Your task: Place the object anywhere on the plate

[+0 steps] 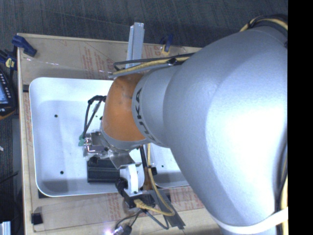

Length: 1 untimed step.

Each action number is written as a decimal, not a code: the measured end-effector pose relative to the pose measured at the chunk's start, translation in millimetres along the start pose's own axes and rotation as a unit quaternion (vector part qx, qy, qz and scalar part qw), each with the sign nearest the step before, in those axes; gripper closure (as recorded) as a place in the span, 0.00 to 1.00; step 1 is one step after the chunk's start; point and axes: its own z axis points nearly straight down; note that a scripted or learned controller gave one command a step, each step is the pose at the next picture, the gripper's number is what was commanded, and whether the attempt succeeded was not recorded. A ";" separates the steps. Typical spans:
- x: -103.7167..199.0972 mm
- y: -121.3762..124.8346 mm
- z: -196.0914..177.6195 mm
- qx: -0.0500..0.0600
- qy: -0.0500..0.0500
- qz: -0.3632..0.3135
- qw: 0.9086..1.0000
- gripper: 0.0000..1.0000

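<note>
Arm [220, 131] reaching low into the left bin [49, 131], with the placing unconfirmed.
The gripper [93, 145] hangs near the left bin's middle, just under the orange band [120, 111] and close to the bin's floor. I cannot tell how far open it is or whether it has hold of anything. Nor can I tell where the object or the plate lies, since the arm covers the left bin's right side. As I judge it, the placing is not yet done.

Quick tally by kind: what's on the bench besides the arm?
White bins: 2
Blue clamps on the bench edge: 2
Black block in the left bin: 1
Total: 5
</note>
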 end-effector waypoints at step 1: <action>28.7 14.7 60.0 -0.001 0.001 0.174 0.985 1.00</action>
